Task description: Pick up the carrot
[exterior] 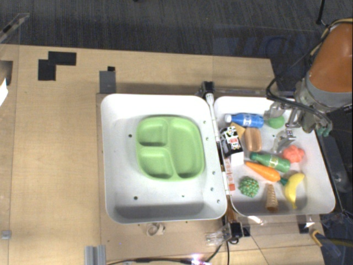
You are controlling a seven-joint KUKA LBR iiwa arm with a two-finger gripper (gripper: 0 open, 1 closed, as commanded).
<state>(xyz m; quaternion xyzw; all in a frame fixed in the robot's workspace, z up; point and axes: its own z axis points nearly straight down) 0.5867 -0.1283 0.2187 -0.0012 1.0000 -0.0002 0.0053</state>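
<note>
Carrot [262,171] lies below-left of hand [284,141]; hand near, fingers spread, nothing held.

We count two white bins [110,164], one green divided plate [168,148], one carrot [262,171], one banana [293,187], one blue bottle [246,120] and one green bottle [271,160].

Green tray [168,148] in L bin [113,164]; banana [292,187], broccoli [249,187] in R.

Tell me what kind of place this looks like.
Probably a robotics lab test bench, not a kitchen: two white bins fixed to a wooden bench, plastic toy food such as a carrot and banana, and a robot arm reaching in.
</note>
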